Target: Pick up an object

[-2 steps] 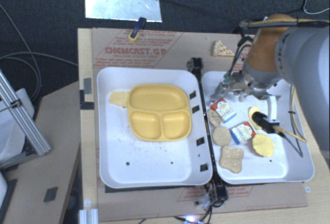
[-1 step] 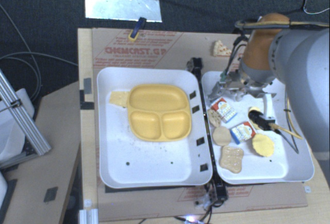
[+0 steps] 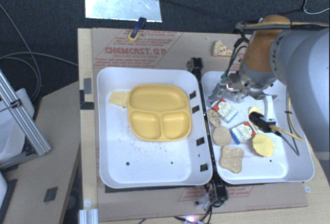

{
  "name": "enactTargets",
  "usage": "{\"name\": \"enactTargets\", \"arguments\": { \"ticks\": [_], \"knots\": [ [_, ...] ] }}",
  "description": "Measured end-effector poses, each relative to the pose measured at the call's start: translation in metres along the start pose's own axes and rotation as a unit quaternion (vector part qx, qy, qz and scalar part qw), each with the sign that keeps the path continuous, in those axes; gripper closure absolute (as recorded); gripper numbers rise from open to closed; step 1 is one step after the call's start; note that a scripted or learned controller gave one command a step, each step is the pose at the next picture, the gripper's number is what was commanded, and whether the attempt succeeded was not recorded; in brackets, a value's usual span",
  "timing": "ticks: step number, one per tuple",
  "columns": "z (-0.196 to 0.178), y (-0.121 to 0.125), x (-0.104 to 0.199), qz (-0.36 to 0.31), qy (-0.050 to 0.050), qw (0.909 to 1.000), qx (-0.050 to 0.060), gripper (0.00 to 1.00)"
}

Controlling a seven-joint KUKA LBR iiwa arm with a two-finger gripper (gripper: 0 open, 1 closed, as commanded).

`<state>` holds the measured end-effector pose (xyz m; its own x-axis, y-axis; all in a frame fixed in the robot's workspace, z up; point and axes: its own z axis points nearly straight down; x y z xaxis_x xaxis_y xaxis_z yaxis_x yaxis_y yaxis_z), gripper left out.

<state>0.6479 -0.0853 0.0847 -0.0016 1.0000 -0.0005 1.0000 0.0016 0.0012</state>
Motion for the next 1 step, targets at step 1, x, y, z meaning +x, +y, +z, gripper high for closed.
{"name": "enactTargets", "arguments": {
  "ticks": [1],
  "knots": [
    [0.0001,-0.0158,-0.0001,0.000,0.000,1.0000,0.001,0.00]
  ]
}}
